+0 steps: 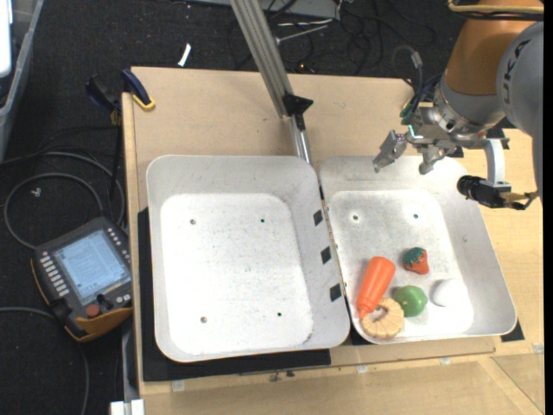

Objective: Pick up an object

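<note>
Fingers (pixel 391 148) of the gripper (pixel 409 155) stand spread apart, one grey tip to the left and one to the right, with only white bin floor showing in the gap between them; nothing is held. They hang over the far rim of the right bin (pixel 484 258), near its far left corner, well apart from every object. Behind them the wrist is a cluster of dark fittings and cables whose details are hard to make out, and the arm (pixel 492 50), orange above grey, is cut off by the right and top edges of the picture.

All the objects lie bunched in the near part of the right bin. An orange carrot (pixel 375 284) lies tilted, its lower end touching a tan round piece (pixel 384 320) that rests against the near rim. A green ball (pixel 411 300) sits just beside that piece, on its right. A small red and green item (pixel 416 259), perhaps a strawberry, sits farther back, apart from the rest. A white ball (pixel 445 293) to the right nearly blends into the bin floor, so its outline is faint.

Bare floor fills the far half of the right bin, between the fingers and the objects. The left bin (pixel 173 232) shows a speckled floor. Its right edge overlaps the right bin's left edge, where small dark tabs sit along the seam.
</note>
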